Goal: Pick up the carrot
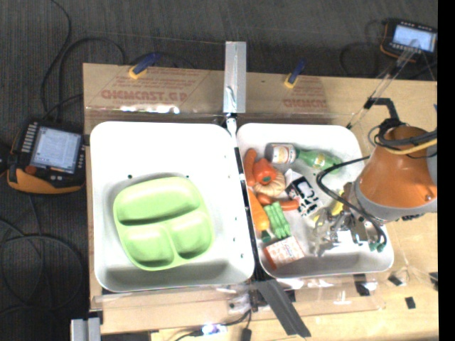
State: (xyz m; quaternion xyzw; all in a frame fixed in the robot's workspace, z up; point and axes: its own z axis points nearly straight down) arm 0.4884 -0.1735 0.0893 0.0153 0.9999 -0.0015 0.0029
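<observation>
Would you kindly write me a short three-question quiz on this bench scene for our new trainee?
1. True or false: the green divided plate lies in the same bin as the carrot.
2. Which lies nearest the right bin's far wall? A) the bottle B) the red and white packet C) the green ridged piece
3. Fill in: the gripper hangs over the ____ bin.

Key: 1 false, the plate is in the left bin; 2 A; 3 right.
</observation>
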